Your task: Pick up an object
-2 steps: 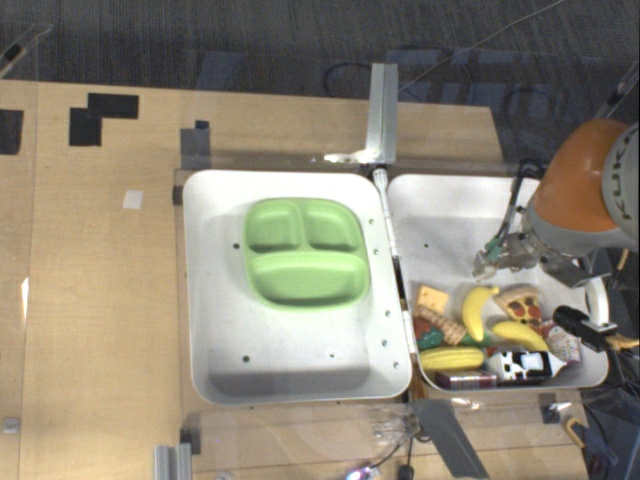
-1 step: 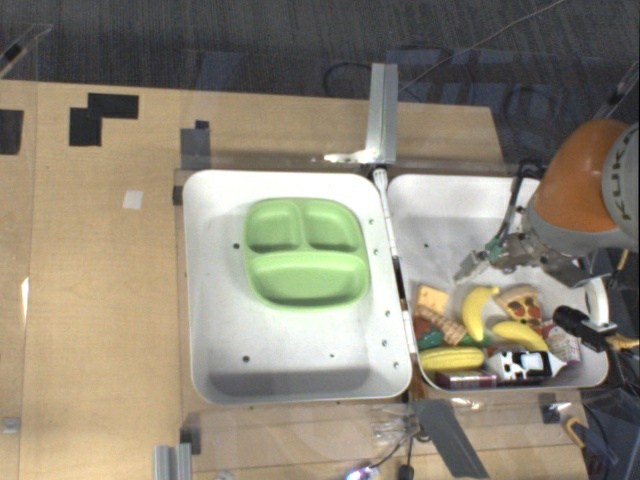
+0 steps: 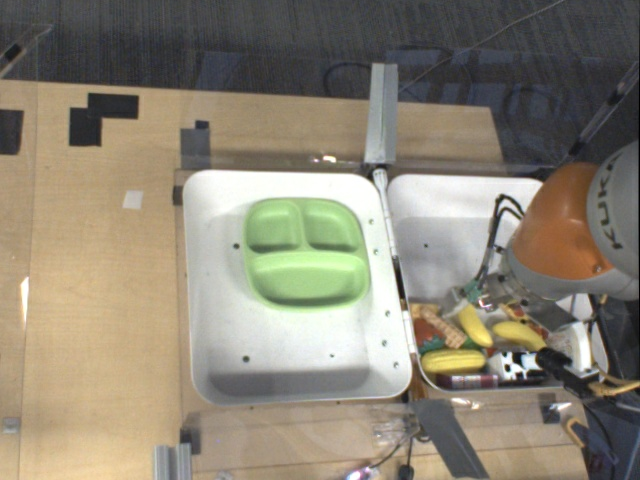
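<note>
The grey arm with its orange band reaches in over the right shallow white plastic bin, and the two-finger gripper hangs low above the heap of toy food in that bin's near end. Whether anything is pinched there, or how the gripper is set, cannot be told: the wrist and cabling cover it from above.

Just below and beside the gripper lies a yellow plastic banana, tilted, its upper end close under the gripper; contact cannot be judged. A second yellow banana-like piece lies to the right of it, partly under the arm. Further toward the near wall rests a long yellow corn-like piece, lying flat, with a dark red stick-shaped item touching its near side. Left of the gripper, against the wall between the bins, sits a reddish-orange lumpy toy, and a small green piece lies between it and the corn.

Well apart to the left, the other white bin holds a pale green plastic divided plate, flat and upright, with three compartments.
</note>
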You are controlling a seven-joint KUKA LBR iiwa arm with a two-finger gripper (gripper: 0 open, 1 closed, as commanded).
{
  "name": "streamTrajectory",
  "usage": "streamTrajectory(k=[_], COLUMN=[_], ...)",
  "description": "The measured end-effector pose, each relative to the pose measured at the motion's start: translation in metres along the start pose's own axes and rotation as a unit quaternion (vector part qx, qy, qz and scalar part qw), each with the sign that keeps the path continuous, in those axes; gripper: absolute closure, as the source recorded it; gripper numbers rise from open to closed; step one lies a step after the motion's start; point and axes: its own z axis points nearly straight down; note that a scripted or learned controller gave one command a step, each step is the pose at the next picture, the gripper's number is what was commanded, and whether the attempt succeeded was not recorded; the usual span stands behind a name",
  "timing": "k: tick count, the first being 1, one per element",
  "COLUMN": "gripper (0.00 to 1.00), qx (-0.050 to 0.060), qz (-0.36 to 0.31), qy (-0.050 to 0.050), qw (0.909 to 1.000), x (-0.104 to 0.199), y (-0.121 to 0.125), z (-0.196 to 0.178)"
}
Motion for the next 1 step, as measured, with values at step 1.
streamTrajectory(k=[1], gripper=[0.00], qx=[0.000], qz=[0.000], qy=[0.000], qw=[1.0000], x=[0.0000], y=[0.0000], z=[0.0000])
